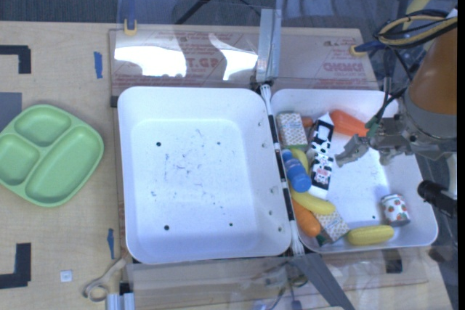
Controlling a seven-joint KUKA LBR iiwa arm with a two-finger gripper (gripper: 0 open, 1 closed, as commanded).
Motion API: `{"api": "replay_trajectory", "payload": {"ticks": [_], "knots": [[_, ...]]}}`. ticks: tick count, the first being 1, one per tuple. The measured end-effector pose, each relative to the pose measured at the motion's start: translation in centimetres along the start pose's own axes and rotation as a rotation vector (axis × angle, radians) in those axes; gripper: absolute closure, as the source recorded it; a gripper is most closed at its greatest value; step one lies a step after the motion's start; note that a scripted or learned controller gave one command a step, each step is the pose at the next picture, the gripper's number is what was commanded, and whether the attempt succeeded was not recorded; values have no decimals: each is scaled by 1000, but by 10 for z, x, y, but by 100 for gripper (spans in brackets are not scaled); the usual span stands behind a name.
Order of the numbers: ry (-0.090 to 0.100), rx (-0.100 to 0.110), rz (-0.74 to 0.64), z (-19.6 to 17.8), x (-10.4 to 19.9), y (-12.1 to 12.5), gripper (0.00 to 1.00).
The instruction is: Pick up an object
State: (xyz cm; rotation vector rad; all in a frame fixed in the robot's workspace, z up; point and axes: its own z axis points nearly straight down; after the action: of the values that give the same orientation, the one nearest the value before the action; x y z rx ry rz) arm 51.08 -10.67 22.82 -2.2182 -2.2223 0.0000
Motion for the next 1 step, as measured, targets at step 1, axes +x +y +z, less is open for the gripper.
{"api": "replay_trajectory", "payload": {"ticks": [1], "knots": [[0, -2, 0, -10, 0, 1, 100]]}}
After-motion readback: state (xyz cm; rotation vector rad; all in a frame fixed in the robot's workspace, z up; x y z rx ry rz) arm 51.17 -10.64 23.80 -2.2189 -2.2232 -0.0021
